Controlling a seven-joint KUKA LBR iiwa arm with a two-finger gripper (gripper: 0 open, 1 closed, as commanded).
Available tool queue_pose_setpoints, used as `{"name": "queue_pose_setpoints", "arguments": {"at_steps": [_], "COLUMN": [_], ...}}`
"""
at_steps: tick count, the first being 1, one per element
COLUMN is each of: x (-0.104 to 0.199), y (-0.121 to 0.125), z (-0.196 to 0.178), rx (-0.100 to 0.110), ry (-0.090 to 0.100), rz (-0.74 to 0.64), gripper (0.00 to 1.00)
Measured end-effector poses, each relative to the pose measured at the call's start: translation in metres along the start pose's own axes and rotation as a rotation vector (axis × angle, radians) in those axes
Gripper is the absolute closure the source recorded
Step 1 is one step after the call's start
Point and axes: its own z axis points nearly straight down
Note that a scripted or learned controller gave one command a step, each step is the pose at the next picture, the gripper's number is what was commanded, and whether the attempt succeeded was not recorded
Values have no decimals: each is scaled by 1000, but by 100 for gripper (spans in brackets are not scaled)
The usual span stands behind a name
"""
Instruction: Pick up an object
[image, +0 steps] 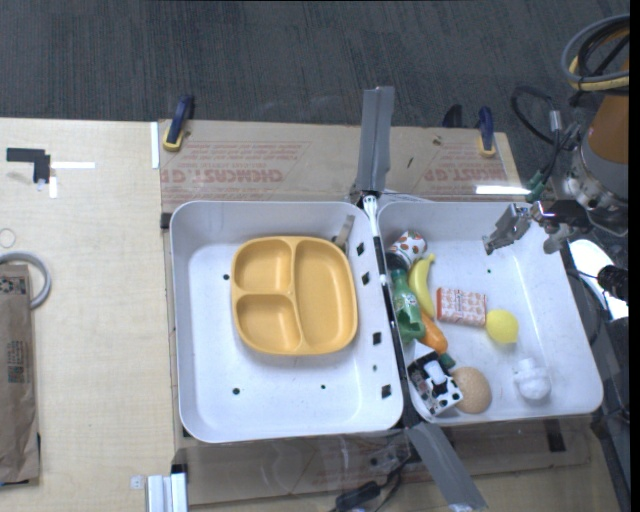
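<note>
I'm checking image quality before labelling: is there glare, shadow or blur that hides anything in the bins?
In the camera view the light is even and the focus sharp enough to tell the banana and lemon apart; a bright glare patch sits at the right bin edge near the gripper; the yellow tray casts only a soft shadow; the white object nearly blends into the bin floor.

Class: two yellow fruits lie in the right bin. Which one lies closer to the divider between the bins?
The banana, curved and long, beside the green bottle. The round lemon sits farther right.
</note>
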Motion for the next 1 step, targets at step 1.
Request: {"name": "queue_pose_setpoints", "arguments": {"at_steps": [1], "x": [-1], "y": [0], "z": [-8], "rx": [1], "ry": [-1], "rz": [0], "gripper": [100]}}
